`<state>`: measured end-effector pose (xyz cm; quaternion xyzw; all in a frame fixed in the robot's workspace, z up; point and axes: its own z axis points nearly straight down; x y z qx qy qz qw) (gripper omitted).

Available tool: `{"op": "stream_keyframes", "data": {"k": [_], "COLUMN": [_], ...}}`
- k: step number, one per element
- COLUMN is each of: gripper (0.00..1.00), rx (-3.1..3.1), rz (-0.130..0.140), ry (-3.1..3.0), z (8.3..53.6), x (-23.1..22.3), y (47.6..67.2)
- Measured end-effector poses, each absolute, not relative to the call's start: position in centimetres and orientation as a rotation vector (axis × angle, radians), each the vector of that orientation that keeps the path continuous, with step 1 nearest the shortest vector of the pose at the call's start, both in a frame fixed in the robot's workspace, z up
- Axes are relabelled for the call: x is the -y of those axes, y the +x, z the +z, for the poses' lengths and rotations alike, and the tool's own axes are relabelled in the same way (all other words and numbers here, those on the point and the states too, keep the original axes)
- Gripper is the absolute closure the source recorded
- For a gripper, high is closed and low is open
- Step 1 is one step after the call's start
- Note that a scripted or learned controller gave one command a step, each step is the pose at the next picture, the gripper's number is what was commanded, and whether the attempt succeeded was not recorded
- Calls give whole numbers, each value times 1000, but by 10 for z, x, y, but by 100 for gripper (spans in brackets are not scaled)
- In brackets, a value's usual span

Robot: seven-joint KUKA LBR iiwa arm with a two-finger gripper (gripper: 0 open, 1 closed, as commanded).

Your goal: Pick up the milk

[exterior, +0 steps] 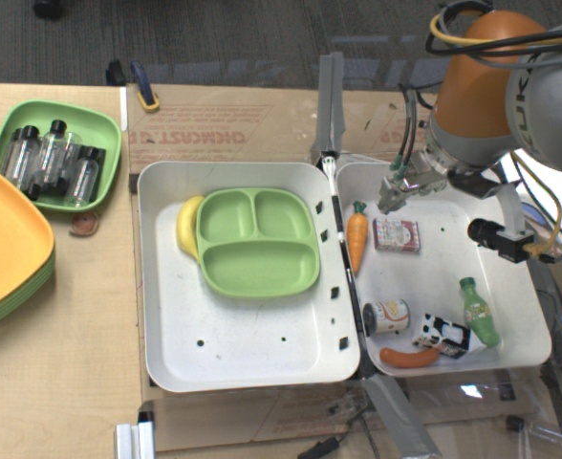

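Fingers [392,199] state unclear, right bin [534,338] holding milk [443,335], carrot [356,239], bottle [479,311]

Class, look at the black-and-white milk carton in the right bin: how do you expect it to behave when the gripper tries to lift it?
The milk carton lies on its side, so it probably won't tip, though its flat faces may slide. It looks like small toy food, likely light. The sausage and green bottle crowd it, so nudging may shift them.
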<state>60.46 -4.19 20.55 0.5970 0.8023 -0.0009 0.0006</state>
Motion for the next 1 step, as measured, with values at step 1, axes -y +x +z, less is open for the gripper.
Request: {"op": "stream_keyframes", "data": {"k": [1], "gripper": [100], "rx": [-2124], "rz": [-7], "ry": [2318], "z": [190], "x": [30], "y": [596]}}
